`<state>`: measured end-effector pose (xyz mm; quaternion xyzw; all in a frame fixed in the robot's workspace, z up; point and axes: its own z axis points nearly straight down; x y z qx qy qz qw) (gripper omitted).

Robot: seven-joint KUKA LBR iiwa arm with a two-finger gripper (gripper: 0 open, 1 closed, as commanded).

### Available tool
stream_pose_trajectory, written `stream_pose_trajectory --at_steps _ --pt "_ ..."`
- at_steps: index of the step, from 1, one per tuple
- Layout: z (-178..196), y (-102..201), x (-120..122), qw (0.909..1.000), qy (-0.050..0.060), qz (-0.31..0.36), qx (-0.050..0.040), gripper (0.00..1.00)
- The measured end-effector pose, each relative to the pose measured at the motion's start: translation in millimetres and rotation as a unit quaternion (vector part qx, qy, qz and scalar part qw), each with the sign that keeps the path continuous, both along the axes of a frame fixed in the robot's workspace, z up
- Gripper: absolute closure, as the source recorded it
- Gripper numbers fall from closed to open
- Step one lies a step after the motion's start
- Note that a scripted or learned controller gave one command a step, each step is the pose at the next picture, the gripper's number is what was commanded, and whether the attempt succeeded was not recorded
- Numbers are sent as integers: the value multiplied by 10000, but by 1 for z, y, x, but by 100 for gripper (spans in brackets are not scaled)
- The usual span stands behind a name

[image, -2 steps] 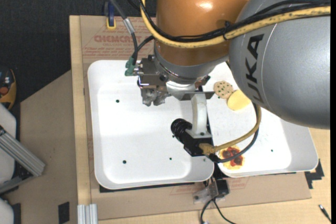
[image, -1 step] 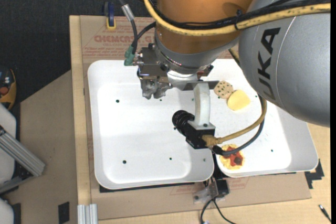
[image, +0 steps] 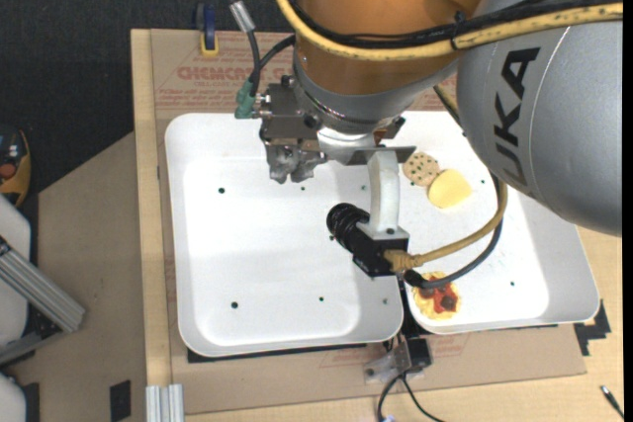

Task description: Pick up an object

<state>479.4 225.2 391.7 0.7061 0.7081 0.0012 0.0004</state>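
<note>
While the grey arm with its orange band reaches in from the right, a bare aluminium rail lies off the bench at the far left. A cardboard sheet with red print lies under both bins, and a blue clamp grips its far edge. The left bin is white with a few small dark dots on its floor. The gripper hangs over the far middle of this bin, with nothing visibly held; whether it is open or closed cannot be told from this angle. A black fitting on a white bracket juts from the wrist towards the wall between the bins. In the right bin, a chocolate-chip cookie lies touching a yellow rounded piece, and a small red-and-orange item sits in the near left corner.
</note>
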Motion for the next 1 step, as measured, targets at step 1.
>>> stream_pose_trajectory --at_steps 1 --pt "10 1 0 10000 -9 9 1 100"
